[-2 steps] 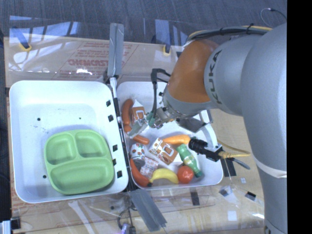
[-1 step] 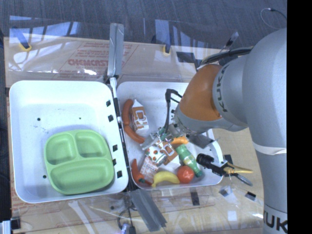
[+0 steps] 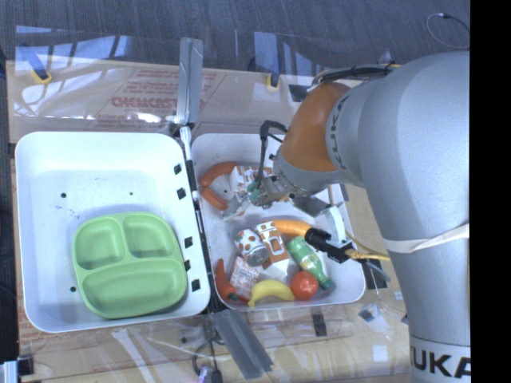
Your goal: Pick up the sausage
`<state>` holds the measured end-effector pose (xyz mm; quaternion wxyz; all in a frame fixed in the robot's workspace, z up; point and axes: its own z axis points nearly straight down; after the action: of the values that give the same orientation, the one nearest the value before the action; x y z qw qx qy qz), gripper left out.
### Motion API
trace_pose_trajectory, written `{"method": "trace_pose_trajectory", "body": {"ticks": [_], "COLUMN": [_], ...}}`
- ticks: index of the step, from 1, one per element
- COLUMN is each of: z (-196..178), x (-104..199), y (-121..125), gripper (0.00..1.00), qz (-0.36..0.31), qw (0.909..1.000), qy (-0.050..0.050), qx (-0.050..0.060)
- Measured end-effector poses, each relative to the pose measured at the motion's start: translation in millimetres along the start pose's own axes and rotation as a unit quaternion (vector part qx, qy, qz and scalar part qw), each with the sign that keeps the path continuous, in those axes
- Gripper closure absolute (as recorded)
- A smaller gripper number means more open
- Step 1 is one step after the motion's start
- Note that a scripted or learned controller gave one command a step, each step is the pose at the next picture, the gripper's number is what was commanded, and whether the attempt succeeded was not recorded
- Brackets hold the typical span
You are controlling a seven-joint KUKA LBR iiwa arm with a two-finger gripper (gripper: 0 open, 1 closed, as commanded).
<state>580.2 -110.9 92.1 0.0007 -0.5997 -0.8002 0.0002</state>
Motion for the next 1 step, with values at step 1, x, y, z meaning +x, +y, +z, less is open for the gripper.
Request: {"method": "trace_pose_trajectory", "body": {"ticks": [1], "z": [-0.8], "x": [-25.4], "y": [11.8], "gripper": [0.0], "qz": [-0.144], "qw": [0.9896], "qy": [-0.001], "qx": [-0.002]}}
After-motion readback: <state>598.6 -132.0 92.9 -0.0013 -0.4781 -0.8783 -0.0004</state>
